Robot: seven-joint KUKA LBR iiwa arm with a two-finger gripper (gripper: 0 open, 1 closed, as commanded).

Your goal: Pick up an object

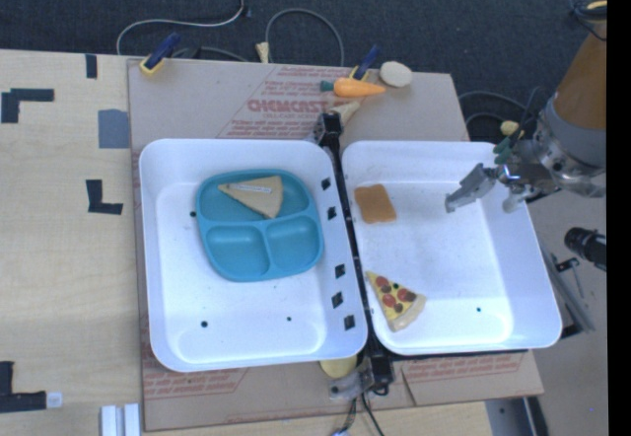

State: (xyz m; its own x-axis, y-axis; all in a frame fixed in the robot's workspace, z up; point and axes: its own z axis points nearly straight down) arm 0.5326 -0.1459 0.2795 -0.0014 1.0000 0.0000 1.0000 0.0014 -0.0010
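The gripper [485, 189] is seen above the right bin's [513, 326] far right side, its two fingers spread open and nothing held. A brown toast-like square [375, 204] lies nearest, to its left near the divider, and a pizza slice [395, 299] lies farther toward the near edge.

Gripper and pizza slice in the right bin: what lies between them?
Bare white bin floor separates the gripper from the pizza slice, seen from the overhead camera.

Glossy white plastic bins [168, 326] sit on matt brown cardboard [286, 109], holding a smooth blue plastic tray [261, 247]
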